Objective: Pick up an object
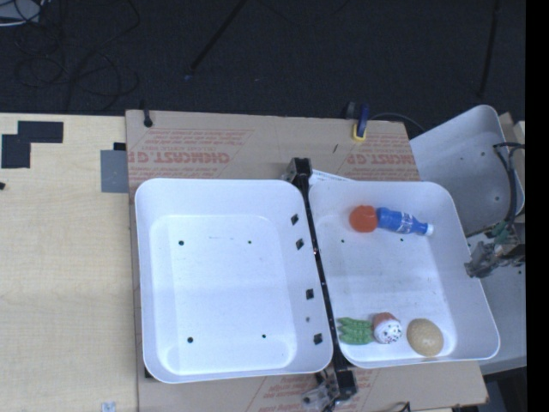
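Dark carpet strewn with cables fills the far background, and in front of it a pale wooden surface (60, 256) carries a sheet of brown printed cardboard (257, 148) with two shallow white bins set side by side on it. Nothing lies on the floor of the left bin (154, 273), which shows just a few small dark holes. The right bin (386, 281) holds every object in sight. Toward its far side an orange ball (363, 219) touches the end of a blue bottle (401, 222) that lies on its side, its white tip pointing right. Along the near wall sit three more things in a row: a green leafy toy (353, 330) at the left, a small white and red spotted ball (387, 328) just beside it, and a tan, egg-shaped object (425, 336) at the right — all three close together, well apart from the bottle. At the right edge, outside the right bin's rim, a tangle of grey metal parts and wiring (489, 260) shows below a pale grey curved panel (467, 157); whether this is the end effector, and how its jaws stand, cannot be told — it is too small and cluttered. A blue and yellow clamp (361, 124) grips the cardboard's far edge.
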Tool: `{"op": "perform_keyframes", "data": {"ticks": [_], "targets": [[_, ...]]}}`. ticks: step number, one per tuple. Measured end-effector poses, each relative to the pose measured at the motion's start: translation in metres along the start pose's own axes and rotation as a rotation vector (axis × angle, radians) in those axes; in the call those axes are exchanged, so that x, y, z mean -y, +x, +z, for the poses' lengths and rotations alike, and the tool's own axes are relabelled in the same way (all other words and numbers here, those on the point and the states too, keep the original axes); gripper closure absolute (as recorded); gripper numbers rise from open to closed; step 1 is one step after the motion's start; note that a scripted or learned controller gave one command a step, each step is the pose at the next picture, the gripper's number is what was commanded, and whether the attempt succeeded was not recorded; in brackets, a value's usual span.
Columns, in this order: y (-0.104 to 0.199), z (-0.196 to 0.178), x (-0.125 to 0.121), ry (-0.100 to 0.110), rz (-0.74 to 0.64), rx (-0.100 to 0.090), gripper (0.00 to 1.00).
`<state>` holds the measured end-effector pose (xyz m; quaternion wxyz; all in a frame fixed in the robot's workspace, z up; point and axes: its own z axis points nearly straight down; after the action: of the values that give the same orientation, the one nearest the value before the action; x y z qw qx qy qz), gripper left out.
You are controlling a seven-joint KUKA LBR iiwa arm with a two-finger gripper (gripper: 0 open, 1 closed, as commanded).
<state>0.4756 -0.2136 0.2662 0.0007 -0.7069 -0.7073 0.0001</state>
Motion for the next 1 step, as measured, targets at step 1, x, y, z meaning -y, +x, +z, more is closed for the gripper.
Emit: {"op": "perform_keyframes", "data": {"ticks": [1], "targets": [[-0.0002,0.0033,0.0003,0.002,0.004,-0.001,1.0]]}}
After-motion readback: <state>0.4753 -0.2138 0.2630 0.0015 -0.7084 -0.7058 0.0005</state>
